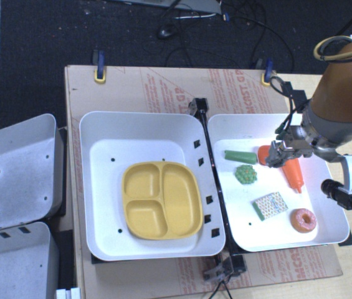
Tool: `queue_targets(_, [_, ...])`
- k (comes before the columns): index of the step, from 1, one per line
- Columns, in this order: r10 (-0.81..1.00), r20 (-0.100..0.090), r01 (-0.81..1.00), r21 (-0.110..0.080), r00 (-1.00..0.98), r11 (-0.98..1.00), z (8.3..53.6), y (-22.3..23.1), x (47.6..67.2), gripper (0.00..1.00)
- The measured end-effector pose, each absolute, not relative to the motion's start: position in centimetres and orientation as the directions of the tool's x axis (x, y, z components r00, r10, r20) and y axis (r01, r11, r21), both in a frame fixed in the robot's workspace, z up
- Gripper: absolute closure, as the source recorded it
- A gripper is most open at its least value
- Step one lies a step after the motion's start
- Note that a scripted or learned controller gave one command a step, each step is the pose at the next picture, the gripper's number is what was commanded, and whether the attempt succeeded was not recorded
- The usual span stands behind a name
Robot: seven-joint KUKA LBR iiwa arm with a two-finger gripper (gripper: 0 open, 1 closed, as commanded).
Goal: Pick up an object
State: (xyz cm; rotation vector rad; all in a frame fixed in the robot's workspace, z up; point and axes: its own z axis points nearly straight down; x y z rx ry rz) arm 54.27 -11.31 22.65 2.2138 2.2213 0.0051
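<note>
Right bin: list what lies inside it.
The right bin holds a green stick, a green broccoli piece, an orange carrot, a patterned block and a donut. The tool covers part of a red item beside the carrot.

In the right-hand white bin [331, 229], right of frame centre, lie five things: a flat green bar [240, 157] at upper left, a knobbly green ball [246, 174] below it, an orange carrot [293, 174] pointing downward, a speckled sponge [270, 205], and a pink doughnut [303, 220] at lower right.
</note>
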Motion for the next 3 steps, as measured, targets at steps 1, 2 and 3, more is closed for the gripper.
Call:
queue_targets(1, [1.000,-0.002,1.000,0.006,-0.003,0.003,28.0,-11.3,54.4,1.00])
queue_targets(2, [1.000,0.002,1.000,-0.002,-0.008,0.008,26.0,-6.0,55.9,1.00])
queue_targets(3, [1.000,0.002,1.000,-0.001,-0.008,0.008,25.0,-0.2,56.9,1.00])
